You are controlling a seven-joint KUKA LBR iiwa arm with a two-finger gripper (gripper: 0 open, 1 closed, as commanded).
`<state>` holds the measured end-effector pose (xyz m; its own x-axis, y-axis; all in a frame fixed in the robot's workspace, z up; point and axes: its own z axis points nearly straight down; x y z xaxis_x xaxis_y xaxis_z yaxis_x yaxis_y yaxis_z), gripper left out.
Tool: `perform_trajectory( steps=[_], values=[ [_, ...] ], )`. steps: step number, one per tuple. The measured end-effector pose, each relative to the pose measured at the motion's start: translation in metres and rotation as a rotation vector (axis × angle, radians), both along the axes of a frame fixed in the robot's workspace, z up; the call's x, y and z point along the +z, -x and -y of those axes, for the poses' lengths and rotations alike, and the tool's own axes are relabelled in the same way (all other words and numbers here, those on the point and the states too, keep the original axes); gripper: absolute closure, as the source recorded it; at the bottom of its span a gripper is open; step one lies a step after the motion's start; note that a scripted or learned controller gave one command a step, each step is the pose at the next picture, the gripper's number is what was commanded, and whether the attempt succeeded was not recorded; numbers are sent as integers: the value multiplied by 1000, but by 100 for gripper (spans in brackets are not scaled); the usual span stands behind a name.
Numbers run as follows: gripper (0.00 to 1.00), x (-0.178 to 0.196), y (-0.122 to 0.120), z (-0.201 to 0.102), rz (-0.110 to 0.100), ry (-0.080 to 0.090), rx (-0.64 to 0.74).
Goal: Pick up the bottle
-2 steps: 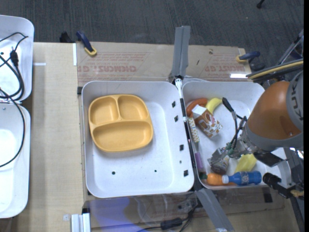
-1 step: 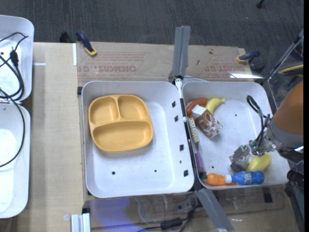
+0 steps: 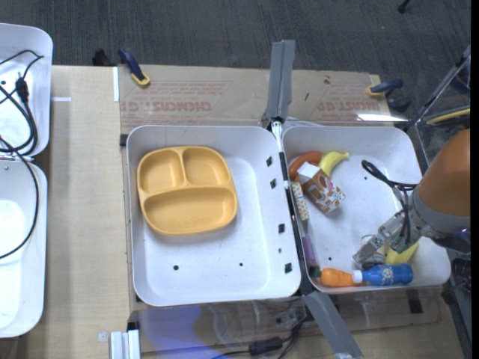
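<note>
**Bottle wedged against the bin wall**

The bottle (image 3: 368,277) lies flat at the right bin's (image 3: 352,137) six o'clock edge. The gripper (image 3: 378,247) hovers just above it, its opening impossible to judge. A descent could strike the wall or nudge the yellow piece (image 3: 402,253) beside it.

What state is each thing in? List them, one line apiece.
Bottle: lying on its side along the right bin's near wall, not gripped.
Gripper: low in the right bin, just above the bottle.
Banana: lying at the right bin's far end.
Carton: tipped over beside the banana.
Yellow plate: flat, face up, in the left bin.
</note>
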<state>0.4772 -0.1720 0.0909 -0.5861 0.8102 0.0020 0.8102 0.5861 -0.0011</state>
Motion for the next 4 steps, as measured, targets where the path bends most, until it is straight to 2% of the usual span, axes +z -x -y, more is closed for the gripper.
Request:
perform_trajectory(
  steps=[1,2,3,4],
  values=[
    [100,9,-1,0,3,0,-3],
    [100,122,-13,-88,3,2,122],
    [0,122,-13,-88,3,2,121],
    [0,53,0,-31,1,1,124]
  ],
)
